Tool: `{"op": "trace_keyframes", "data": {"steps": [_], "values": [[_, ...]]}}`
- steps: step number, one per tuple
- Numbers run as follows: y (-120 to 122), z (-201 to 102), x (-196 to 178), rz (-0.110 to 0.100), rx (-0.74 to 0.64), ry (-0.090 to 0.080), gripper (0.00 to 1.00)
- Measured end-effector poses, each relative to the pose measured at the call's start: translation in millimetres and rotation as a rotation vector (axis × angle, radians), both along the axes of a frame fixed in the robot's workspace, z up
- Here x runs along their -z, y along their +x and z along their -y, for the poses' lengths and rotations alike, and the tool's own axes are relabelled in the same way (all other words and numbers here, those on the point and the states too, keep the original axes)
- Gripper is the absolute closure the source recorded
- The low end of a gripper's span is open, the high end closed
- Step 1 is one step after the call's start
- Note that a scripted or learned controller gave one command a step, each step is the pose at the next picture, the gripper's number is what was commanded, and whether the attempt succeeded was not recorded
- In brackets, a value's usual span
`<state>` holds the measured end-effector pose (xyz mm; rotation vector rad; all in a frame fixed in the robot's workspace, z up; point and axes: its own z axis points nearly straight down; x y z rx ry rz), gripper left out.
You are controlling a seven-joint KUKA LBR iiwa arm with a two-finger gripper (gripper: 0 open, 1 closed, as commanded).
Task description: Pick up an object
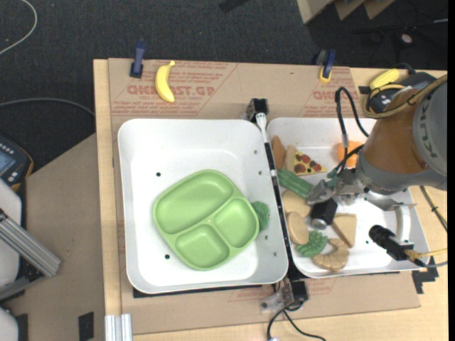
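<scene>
2 white bins (135, 190), 1 green tray (206, 219), 1 banana (165, 81); pincer (323, 212) grip unclear

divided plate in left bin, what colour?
Light green; the divided plate lies in the left bin, clearest in the camera view.

- Two white bins (135, 190), at nine and three o'clock
- One green divided plate (205, 219)
- One banana (166, 81), eleven o'clock
- One pizza slice (306, 163)
- Two blue clamps (137, 59)

Tray (206, 219) in L bin (142, 148)
</scene>
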<state>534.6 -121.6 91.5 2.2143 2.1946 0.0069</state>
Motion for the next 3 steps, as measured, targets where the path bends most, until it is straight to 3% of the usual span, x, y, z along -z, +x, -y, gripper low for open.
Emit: {"op": "trace_keyframes", "data": {"steps": [1, 2, 3], "values": [[-1.1, -5.2, -4.6, -0.013, -0.007, 0.011, 1.0], [20.5, -69.6, -98.9, -0.011, -0.016, 0.014, 1.0], [-37.0, -138.9, -92.6, -0.027, -0.016, 0.018, 1.0]]}}
